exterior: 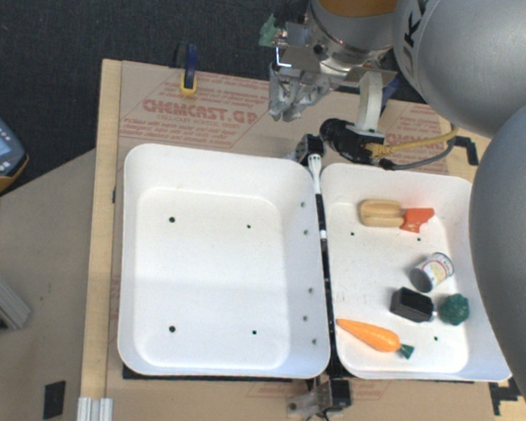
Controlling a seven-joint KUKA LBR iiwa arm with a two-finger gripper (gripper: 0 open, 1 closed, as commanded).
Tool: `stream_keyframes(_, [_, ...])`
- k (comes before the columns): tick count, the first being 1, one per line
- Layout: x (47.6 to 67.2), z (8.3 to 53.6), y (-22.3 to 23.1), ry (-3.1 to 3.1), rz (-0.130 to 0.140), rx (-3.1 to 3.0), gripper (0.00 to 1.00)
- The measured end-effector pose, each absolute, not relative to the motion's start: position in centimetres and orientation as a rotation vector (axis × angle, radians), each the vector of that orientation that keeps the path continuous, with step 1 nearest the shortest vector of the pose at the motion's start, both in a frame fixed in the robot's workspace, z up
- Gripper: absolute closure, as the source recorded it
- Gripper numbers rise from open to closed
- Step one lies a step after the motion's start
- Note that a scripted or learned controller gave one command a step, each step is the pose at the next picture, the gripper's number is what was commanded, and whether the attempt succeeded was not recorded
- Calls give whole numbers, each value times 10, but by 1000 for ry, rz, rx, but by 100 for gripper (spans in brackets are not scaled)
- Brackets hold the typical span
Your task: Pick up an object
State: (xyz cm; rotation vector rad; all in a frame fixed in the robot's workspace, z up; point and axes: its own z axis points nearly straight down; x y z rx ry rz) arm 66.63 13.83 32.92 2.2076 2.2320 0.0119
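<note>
The gripper (290, 99) hangs over the bare table (208, 114) beyond the far rims of both bins, above no object at all. Its jaws look drawn close together, with nothing between them.

Everything worth picking lies in the right bin (369, 274). A tan roll (381, 213) touches an orange-red piece (418, 219) at the far side. A small can (434, 270) lies on its side further in. A black block (412, 305) sits just beside a dark green ball (454, 310), and a toy carrot (371, 336) lies near the front rim.

The main risk is a descent that lands on bare table or on the raised seam (321, 240) where the two bins meet. A jaw that strikes there would probably close on nothing. Narrow jaws would also have to open before any grasp, or they will merely push a thing aside.

The can and the ball will likely roll if nudged. The paired objects crowd each other, so one may be knocked while the other is taken. The carrot stands apart and seems the easiest target, though it is the farthest from the gripper.

The left bin (126, 189) offers no candidate, and a blue clamp (189, 69) at the far left edge is well clear
</note>
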Motion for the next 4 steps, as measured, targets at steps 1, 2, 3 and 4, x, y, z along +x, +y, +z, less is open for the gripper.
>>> stream_keyframes(1, [610,284,155,2229,-10,2223,100])
stream_keyframes(2, [669,370,181,2220,18,2212,100])
stream_keyframes(3, [640,375,169,2221,-4,2225,100])
stream_keyframes(4, [668,356,199,2221,5,2218,100])
